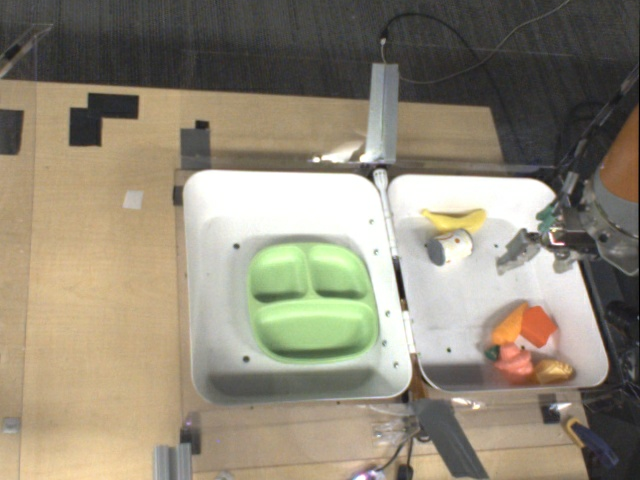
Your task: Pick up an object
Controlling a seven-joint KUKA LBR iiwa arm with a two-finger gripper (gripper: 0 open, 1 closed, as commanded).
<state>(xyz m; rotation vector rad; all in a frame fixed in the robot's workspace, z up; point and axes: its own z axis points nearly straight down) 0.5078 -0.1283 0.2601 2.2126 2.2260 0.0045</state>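
Observation:
In the right bin [440,318], a yellow banana [454,218] lies near the far wall, with a small white and grey cup [449,249] on its side just in front of it. At the near right corner sit an orange block [538,325], an orange carrot-like piece [508,325], a pink toy [514,362] and a golden piece [553,371]. My gripper [538,255] hangs over the bin's right side, open, with nothing between its fingers. It is right of the cup and above the orange block.
The left bin [215,268] holds a green divided plate [312,300] in its middle. A metal post [383,108] stands behind the seam between the bins. The arm's orange band [620,163] is at the right edge.

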